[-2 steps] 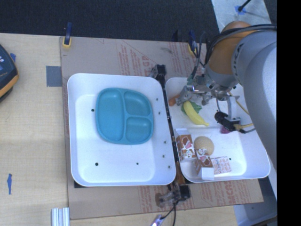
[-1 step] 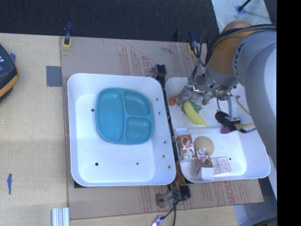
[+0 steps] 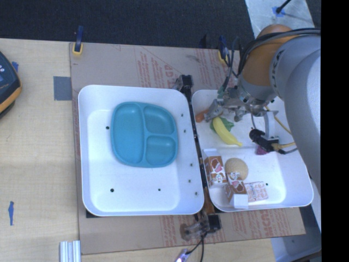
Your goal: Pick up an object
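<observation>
Plainly the pick is not yet made. The gripper [image 3: 235,109] sits low over the far end of the right bin [image 3: 297,192], its metal head just above a yellow banana [image 3: 226,132] that lies near that bin's far-left corner with something green touching its top end. Whether the jaws are apart or together I cannot tell; nothing is visibly caught between them. Toward the near edge of the same bin lie a round tan item [image 3: 236,168], a brown-and-white packet [image 3: 215,171] and a small carton [image 3: 246,192], all untouched. The left bin [image 3: 98,198] carries a blue divided plate [image 3: 144,134] in its far half. By my judgement, closing on an object and lifting it both remain.
</observation>
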